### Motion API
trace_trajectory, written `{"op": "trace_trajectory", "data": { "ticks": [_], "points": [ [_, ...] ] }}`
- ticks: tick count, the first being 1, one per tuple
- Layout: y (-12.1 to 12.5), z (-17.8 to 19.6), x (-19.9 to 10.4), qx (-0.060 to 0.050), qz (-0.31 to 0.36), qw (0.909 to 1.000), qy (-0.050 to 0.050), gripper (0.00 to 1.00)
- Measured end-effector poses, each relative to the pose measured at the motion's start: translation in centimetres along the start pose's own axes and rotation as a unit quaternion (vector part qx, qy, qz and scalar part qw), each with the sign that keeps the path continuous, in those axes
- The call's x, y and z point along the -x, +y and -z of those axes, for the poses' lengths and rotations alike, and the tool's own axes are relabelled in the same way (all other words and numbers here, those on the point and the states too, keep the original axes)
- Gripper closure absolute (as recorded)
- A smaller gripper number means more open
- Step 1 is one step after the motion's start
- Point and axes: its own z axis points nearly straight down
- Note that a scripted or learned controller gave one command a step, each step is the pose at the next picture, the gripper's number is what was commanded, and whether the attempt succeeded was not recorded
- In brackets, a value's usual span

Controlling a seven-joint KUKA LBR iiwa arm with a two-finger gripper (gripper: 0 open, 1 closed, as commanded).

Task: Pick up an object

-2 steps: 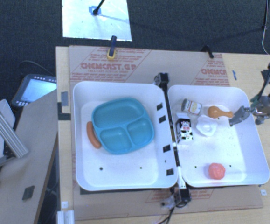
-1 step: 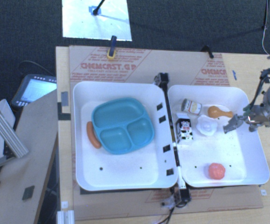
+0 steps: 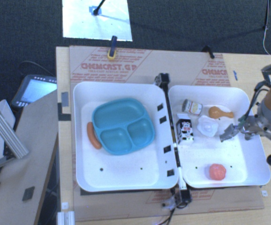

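The right bin [image 3: 238,96] holds a small jar with a yellowish label [image 3: 192,107], a tan drumstick-shaped toy [image 3: 221,112], a crumpled clear-white plastic piece [image 3: 208,126], a black-and-white carton [image 3: 186,130] and a pink-red ball [image 3: 216,171]. My gripper [image 3: 229,133] reaches in from the right, low over the bin's right half. It sits just right of the white plastic piece and below the tan toy. Nothing shows between its fingers.
The left bin [image 3: 84,168] holds a teal divided plate [image 3: 123,125] with an orange sausage toy [image 3: 94,135] at its left edge. A black divider [image 3: 170,125] separates the bins. A tablet [image 3: 32,92] and an aluminium rail [image 3: 4,128] lie off the bench's left.
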Motion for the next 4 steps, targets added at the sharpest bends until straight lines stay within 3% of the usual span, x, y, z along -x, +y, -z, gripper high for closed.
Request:
{"op": "trace_trajectory", "data": {
  "ticks": [1,2,4],
  "points": [
    [-0.9,-5.7,-0.4,-0.001,0.0,1.0,0.001,0.0],
    [-0.7,-4.3,-0.3,0.002,0.0,1.0,-0.001,1.0],
    [0.2,7.9,0.4,0.005,0.002,1.0,-0.002,1.0]
  ]
}}
